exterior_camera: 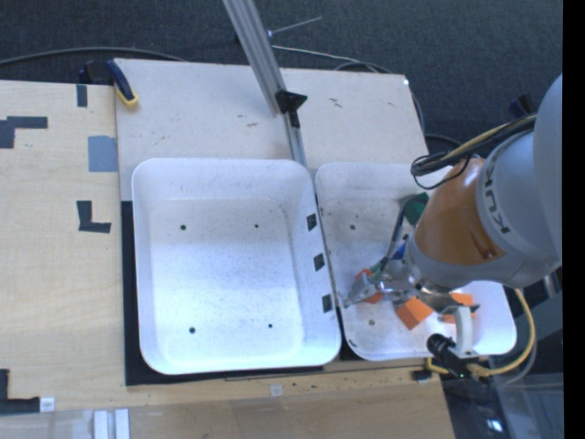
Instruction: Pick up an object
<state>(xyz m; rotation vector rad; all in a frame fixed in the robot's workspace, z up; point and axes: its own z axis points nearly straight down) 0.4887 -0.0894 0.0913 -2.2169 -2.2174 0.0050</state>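
**Ana:** Two white bins stand side by side on the bench. The arm (484, 218) reaches from the right and is low over the right bin (366, 190). Do you see the gripper (373, 286)?

**Ben:** I see it near the left wall of the right bin, close to the divider between the bins. It is small and partly under the wrist, so I cannot tell how it is set, or whether it holds anything.

**Ana:** And the objects to pick?

**Ben:** They are all in the right bin. An orange piece (413, 312) lies just beside the gripper, toward the front. A green object (416, 208) shows behind the arm, near the orange band. Something small and reddish seems to be right at the gripper tip, but it is too blurred to name. The left bin (155, 245) shows only its white floor with some dark dots.

**Ana:** What can go wrong from here?

**Ben:** I think the wall is the first risk. The gripper works very close to the bin edge, so it may touch the wall and slide instead of closing around a thing. Second, the objects are crowded under the wrist. The gripper may push the orange piece away, or catch two things badly and drop both when it lifts.

**Ana:** And the cable?

**Ben:** The black cable (448, 158) loops beside the arm. If the wrist turns much, it may drag over the green object and move it.
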